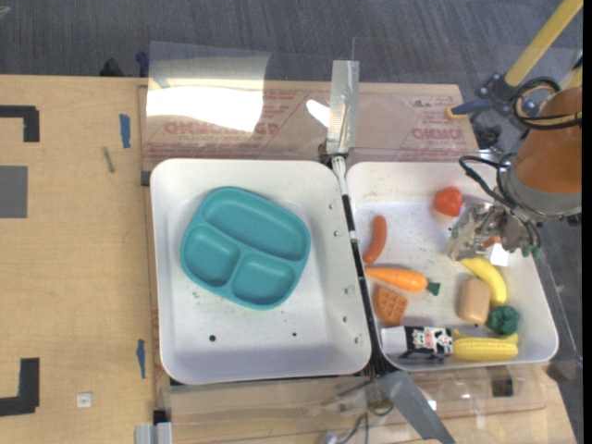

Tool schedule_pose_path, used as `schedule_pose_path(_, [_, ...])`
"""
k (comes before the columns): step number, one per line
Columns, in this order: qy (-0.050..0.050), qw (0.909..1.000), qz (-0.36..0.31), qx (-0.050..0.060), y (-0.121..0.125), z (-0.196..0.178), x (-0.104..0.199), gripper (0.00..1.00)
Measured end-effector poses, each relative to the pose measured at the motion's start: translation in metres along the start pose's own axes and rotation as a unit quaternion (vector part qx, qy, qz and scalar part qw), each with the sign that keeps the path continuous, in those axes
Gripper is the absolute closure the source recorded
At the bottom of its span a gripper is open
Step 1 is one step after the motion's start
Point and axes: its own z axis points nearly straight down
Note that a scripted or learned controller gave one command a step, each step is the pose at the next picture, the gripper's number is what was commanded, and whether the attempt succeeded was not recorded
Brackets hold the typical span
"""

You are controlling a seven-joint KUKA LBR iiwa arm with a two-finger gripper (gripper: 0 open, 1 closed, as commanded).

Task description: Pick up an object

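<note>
The gripper (481, 234) hangs low over the right bin (407, 178), at about two o'clock of that bin, just above the banana (487, 277) and below the tomato (449, 202); whether it is released or clenched I cannot tell, and nothing is seen held in it. The candidates for picking all lie in this bin, probably so that one reach serves them all: a sausage (375, 237) at ten o'clock, a carrot (398, 277) at centre, a waffle (390, 305) at seven, corn (484, 348) at five, with a bun (474, 301) and broccoli (504, 319) at four. The left bin (176, 340) bears a teal tray (245, 246). Both bins sit on a brown bench (65, 248), grey floor (277, 12) beyond.
</note>
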Motion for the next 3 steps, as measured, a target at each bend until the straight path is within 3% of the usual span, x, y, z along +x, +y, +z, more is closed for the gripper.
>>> schedule_pose_path(1, [0.001,1.0,0.0,0.0,0.0,0.001,0.001,0.0])
schedule_pose_path(2, [0.007,0.9996,-0.029,-0.001,0.009,0.016,-0.04,0.0])
schedule_pose_path(3, [0.008,1.0,0.004,-0.001,-0.028,0.015,0.005,0.0])
